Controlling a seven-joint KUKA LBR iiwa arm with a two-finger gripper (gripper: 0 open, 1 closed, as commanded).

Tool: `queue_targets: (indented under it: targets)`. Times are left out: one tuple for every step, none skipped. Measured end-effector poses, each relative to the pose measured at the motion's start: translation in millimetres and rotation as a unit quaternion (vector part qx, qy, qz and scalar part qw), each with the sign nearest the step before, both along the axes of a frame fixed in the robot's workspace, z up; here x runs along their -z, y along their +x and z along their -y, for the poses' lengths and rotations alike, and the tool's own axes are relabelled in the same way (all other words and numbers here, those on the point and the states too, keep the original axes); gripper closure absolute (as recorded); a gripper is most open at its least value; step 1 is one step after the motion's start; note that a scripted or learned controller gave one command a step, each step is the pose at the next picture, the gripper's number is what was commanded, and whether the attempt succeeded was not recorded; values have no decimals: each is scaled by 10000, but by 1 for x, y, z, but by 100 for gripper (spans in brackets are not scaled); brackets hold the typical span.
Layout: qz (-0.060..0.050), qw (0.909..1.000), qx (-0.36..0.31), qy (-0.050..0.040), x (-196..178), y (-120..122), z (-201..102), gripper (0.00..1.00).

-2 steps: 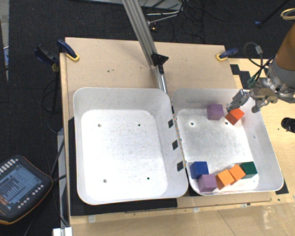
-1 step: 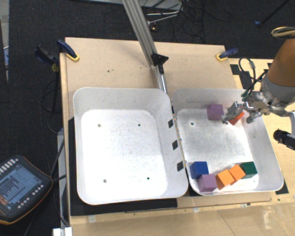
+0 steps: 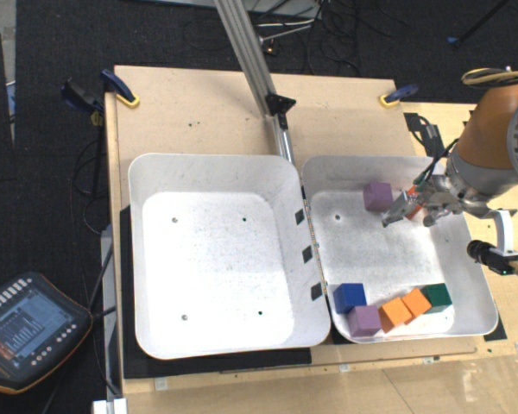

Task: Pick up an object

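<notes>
In the right bin (image 3: 466, 266), a purple cube (image 3: 377, 196) sits near the far side. Along the bin's near edge lie a blue cube (image 3: 350, 297), a second purple cube (image 3: 365, 320), an orange block (image 3: 399, 310) and a green block (image 3: 436, 297). My gripper (image 3: 408, 210) hangs over the right bin, just right of the far purple cube, fingers spread apart with nothing between them. The grey and orange arm comes in from the right.
The left bin (image 3: 216, 253) lies beside the right one, with a row of black clips along their shared edge. A metal pole (image 3: 246, 41) slants down from the top to the bins' far edge. A teach pendant (image 3: 26, 326) lies off the bench at lower left.
</notes>
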State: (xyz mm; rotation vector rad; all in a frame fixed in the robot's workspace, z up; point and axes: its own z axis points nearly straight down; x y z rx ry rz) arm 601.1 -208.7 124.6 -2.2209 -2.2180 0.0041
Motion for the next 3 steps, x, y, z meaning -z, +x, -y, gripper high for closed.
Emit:
queue_targets:
  targets:
    - [32,10000,-3,-8,-14,2,0,100]
    - [57,10000,2,-17,-77,0,5,100]
    - [62,10000,-23,-18,-140,6,2,100]
